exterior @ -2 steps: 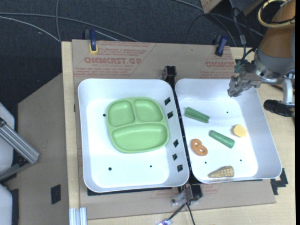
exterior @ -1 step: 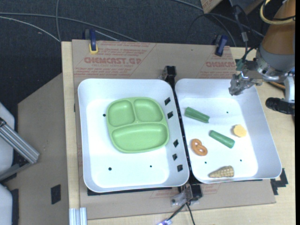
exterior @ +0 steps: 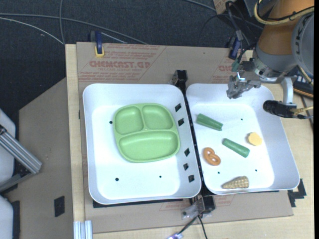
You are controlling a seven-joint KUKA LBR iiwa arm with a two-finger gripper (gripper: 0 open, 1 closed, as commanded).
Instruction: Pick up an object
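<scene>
The gripper [exterior: 235, 92] hovers at the right bin's [exterior: 284, 148] far rim. The nearest object, a green cylinder [exterior: 209, 122], lies below-left of it, long axis roughly left-right.

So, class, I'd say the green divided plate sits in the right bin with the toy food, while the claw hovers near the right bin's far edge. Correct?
Not quite. In the camera view the green divided plate lies in the left bin, apart from the toy food in the right bin. The claw does hover near the right bin's far edge.

5 small toy foods [exterior: 223, 146] scattered flat in the right bin [exterior: 279, 148]
</scene>
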